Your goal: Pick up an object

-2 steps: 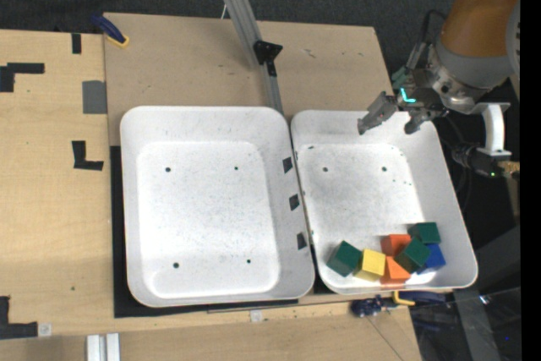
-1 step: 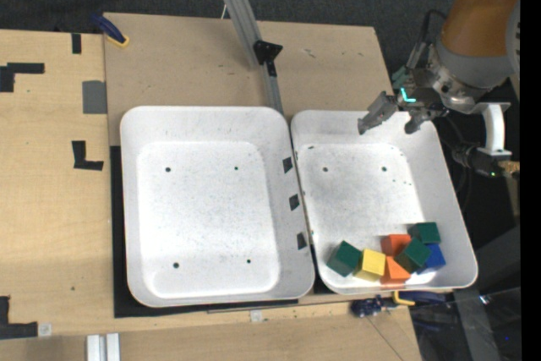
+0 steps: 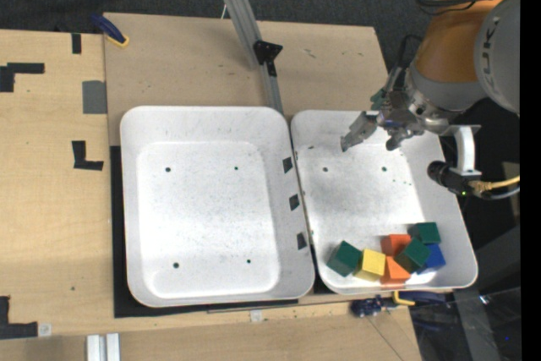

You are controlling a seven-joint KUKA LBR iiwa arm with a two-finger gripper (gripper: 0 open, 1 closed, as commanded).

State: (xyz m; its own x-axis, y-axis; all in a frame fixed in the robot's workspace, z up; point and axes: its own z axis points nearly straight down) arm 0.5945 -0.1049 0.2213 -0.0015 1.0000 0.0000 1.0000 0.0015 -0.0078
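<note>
Several small blocks lie clustered in the front right corner of the right bin (image 3: pixel 355 190): a dark green block (image 3: pixel 344 257), a yellow block (image 3: pixel 371 264), an orange block (image 3: pixel 394 247), a blue block (image 3: pixel 433 256) and a green block (image 3: pixel 424 232). My gripper (image 3: pixel 372 137) hangs over the far part of the right bin, well behind the blocks. Its two fingers are spread apart, with nothing between them.
The left bin (image 3: pixel 207 203) sits beside the right one, on the wooden bench. A slanted metal pole (image 3: pixel 241 0) crosses behind the bins. A cable and connector (image 3: pixel 461 177) hang at the right bin's right rim. A blue-yellow clip (image 3: pixel 112 30) lies far left.
</note>
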